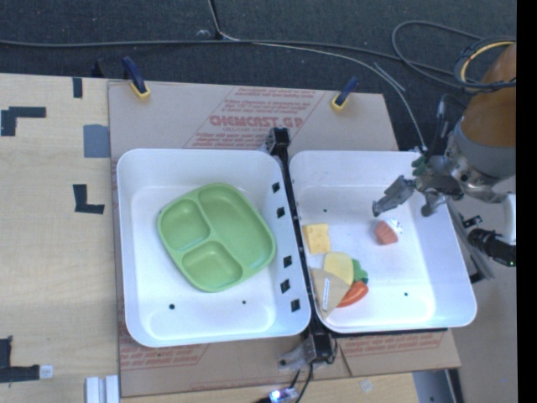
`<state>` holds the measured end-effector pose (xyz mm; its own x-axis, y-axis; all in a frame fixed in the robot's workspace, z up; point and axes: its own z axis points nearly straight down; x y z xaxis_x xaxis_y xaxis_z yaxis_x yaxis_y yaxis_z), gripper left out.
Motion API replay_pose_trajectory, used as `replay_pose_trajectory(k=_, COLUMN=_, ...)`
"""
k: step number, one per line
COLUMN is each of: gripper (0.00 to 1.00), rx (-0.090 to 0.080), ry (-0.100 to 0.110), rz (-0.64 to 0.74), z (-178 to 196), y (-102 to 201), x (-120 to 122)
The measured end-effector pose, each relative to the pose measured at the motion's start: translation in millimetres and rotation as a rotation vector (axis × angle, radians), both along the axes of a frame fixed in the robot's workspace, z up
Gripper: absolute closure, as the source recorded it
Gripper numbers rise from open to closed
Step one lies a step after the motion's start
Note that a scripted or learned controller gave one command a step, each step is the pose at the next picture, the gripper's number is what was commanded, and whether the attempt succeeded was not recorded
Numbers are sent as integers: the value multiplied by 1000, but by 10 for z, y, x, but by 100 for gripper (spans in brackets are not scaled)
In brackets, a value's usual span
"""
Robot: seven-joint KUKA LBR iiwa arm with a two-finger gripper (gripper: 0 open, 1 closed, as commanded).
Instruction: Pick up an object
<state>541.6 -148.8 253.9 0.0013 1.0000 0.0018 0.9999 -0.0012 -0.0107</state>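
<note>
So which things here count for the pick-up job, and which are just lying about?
For the job:
- gripper, jaws spread, above the right bin
- small orange-red piece just below it
- yellow square
- yellow wedge
- carrot-like toy

Just lying about:
- green divided plate in the left bin
- clamps on the cardboard

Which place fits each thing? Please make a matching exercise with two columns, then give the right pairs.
Things:
1. green tray
2. yellow square
3. carrot
4. hand

Places:
A. right bin, near the divider, above the yellow wedge
B. over the right bin, just above the small red piece
C. left bin, in the middle
D. right bin, lowest of the pile of food pieces

Pairs: 1-C, 2-A, 3-D, 4-B
</note>
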Motion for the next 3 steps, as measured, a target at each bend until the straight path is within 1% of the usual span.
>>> replay_pose_trajectory(k=1, gripper=0, rx=-2, ry=-9, rz=2, z=46, y=2, x=20)
replay_pose_trajectory(k=2, gripper=0, rx=-2, ry=-5, rz=2, z=-402, y=-21, x=53)
replay_pose_trajectory(k=3, gripper=0, rx=-1, ry=-2, rz=2, z=-1051, y=2, x=25)
